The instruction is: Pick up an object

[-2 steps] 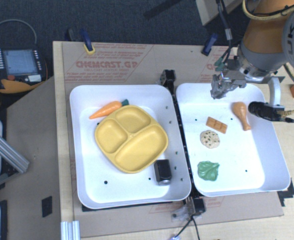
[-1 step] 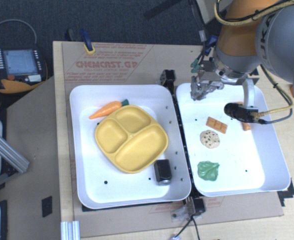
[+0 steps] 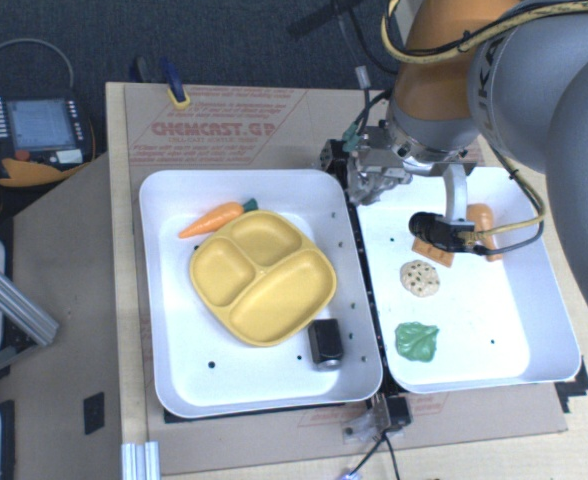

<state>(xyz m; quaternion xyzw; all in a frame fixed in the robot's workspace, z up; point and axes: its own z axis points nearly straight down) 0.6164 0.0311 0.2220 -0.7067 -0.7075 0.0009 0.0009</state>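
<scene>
Over the shared wall at the far end of the two bins hangs the arm (image 3: 534, 78), its gripper (image 3: 374, 173) low against the rims. Whether the jaws are wide or narrow cannot be told from this angle, and nothing is seen held. A descent from here would likely strike the rim of the left bin (image 3: 159, 298) or the right bin (image 3: 514, 348) rather than reach any object. The yellow divided plate (image 3: 264, 278), largest of the candidates, is probably too broad and shallow to pinch. The carrot (image 3: 209, 220) at the plate's far edge could roll away. The green leaf (image 3: 416, 341), the black block (image 3: 324, 343) just beside the plate and the cookie (image 3: 420, 278) lie flat, so the jaws may close above them. The small orange pieces (image 3: 481, 216) near the wrist sit crowded together.
</scene>
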